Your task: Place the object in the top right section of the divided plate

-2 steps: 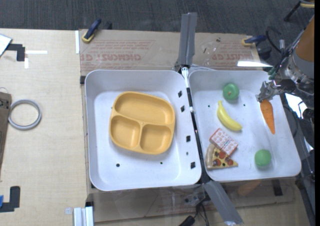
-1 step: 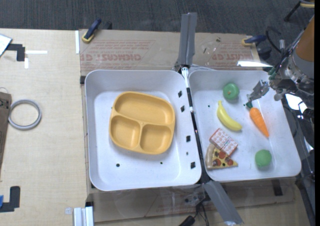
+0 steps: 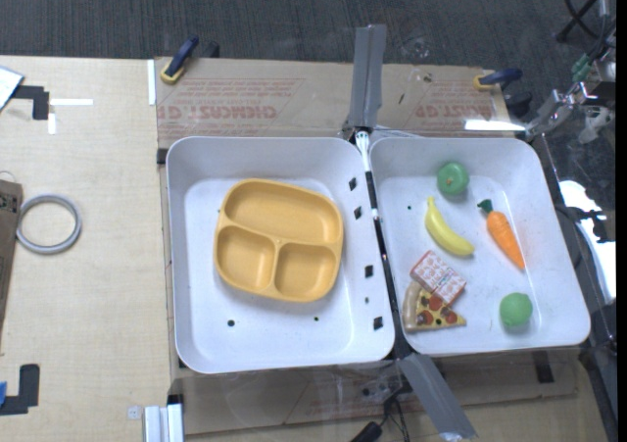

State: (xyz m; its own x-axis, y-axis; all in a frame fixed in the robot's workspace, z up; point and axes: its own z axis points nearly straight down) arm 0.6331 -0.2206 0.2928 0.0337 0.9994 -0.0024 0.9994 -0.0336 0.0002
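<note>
Yellow divided plate (image 3: 279, 239) lies in the left bin (image 3: 196, 332), left of the frame's centre, one wide section toward the top and two smaller ones below. In the right bin (image 3: 563, 332), lowest in the frame, sit a pizza slice (image 3: 431, 312) and a green ball (image 3: 516, 310), then a pink wafer (image 3: 438, 275) touching the pizza. Higher up lie a banana (image 3: 449, 229) and a carrot (image 3: 505, 237), then a green apple (image 3: 452, 178). At the upper right edge, off the bins, the gripper (image 3: 563, 109) hangs; spread or pressed together, I cannot tell.
</note>
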